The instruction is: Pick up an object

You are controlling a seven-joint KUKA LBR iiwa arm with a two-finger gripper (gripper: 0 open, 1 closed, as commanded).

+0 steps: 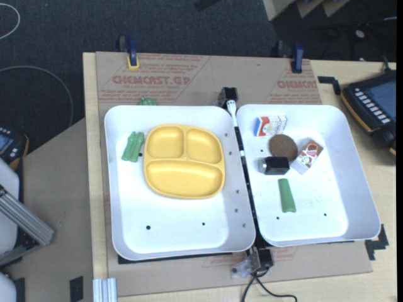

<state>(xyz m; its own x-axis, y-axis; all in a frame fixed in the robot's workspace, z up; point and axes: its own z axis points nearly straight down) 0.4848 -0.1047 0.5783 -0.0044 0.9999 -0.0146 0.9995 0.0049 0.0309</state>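
The right bin (340,219) holds a small red, white and blue carton (269,125), a brown round disc (283,146), a red and white packet (309,155), a black block (276,165) and a green stick (287,195). In the left bin (176,231) lies a yellow divided plate (184,161), with a green ridged piece (133,146) beside it on the left.
A small green thing (147,102) lies on the cardboard just behind the left bin. Blue clamps (131,50) (296,56) hold the board at the back. A tablet-like pendant (378,103) sits at the right, past the right bin.
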